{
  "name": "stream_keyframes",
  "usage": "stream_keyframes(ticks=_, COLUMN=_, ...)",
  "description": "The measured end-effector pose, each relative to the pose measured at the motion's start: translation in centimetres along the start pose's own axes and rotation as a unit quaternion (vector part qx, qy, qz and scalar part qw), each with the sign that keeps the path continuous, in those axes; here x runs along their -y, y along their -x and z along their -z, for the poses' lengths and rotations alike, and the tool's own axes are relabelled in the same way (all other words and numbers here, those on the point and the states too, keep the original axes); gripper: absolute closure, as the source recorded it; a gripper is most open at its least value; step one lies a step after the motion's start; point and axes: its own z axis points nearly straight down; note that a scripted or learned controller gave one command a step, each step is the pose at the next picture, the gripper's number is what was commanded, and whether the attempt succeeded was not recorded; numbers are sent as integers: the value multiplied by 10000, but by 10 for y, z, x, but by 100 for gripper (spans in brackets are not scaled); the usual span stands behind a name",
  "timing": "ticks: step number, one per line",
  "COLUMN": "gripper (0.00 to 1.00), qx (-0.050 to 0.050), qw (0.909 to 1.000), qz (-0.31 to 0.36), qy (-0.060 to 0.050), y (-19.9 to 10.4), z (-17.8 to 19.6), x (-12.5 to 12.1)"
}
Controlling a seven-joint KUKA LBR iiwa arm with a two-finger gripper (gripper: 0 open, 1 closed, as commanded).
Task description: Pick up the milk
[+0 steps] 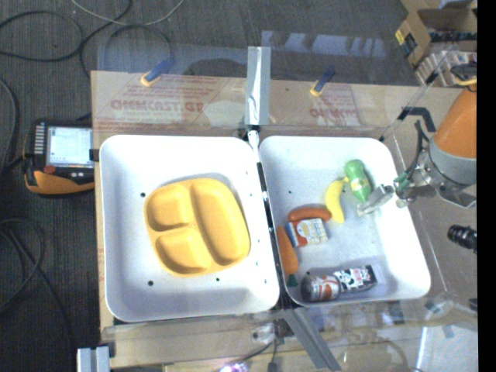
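The pincer [381,200] hangs over the right bin [403,262], beside the green bottle [357,178]; whether it is open or closed cannot be told. The milk [341,283] lies apart from it, on its side along the bin's front wall. It is a bottle with black-and-white label and reddish end. Label print is unreadable.

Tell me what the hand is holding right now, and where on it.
Nothing. The hand hangs over the right bin, beside the green bottle, far from the milk.
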Motion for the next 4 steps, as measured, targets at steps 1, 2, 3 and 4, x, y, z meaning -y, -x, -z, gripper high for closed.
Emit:
stream_keyframes(ticks=1, gripper=0, qx=-23, qw=9892, qz=1466, qy=7, y=-85, z=-8, x=49)
stream_keyframes(ticks=2, gripper=0, qx=-15, qw=9882, qz=1531, qy=11, y=-158, z=14, x=28)
stream_keyframes(ticks=3, gripper=0, qx=-15, qw=9984, qz=573, qy=2, y=-114, z=8, x=43)
stream_keyframes(ticks=4, gripper=0, qx=-12, qw=9942, qz=1075, qy=-2, y=-61, z=-43, x=55)
